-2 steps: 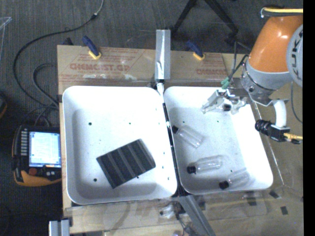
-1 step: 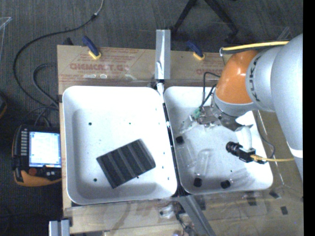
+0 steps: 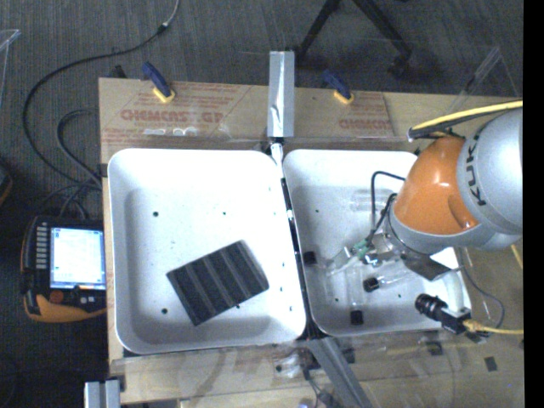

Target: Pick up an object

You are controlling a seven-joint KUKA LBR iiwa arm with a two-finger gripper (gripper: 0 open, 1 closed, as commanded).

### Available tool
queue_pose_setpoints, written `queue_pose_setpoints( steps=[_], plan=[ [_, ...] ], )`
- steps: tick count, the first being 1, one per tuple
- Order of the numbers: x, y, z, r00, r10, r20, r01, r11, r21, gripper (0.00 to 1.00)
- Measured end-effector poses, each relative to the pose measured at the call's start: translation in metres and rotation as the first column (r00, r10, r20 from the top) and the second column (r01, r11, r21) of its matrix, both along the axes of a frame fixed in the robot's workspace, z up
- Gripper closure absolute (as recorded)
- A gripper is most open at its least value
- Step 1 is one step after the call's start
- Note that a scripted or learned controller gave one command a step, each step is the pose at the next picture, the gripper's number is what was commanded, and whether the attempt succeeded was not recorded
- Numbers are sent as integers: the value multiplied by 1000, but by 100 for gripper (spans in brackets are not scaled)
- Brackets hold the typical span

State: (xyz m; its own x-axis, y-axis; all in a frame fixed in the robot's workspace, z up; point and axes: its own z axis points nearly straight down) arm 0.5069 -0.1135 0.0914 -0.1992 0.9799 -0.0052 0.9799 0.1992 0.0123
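Gripper [image 3: 367, 266] sits down in the right bin [image 3: 331, 172], hanging off the grey arm [image 3: 501, 185] with the orange band [image 3: 432, 195]; can't tell how it's set. Over in the left bin [image 3: 136, 177], a dark ribbed block [image 3: 218, 281] lies flat at a slant near the front, well apart from the gripper.

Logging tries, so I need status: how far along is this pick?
Done: the arm has reached into the right bin. In hand: nothing visibly gripped; the gripper sits low there. Left: the dark ridged block lies untouched in the left bin.
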Motion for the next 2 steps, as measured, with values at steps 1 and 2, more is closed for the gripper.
queue_pose_setpoints(
  steps=[1, 2],
  plan=[
    [2, 0, 11, 1000, -1, 6, 1, 1000, 0, 100],
    [19, 5, 138, 999, 34, -14, -34, 999, 2, 100]
  ],
)
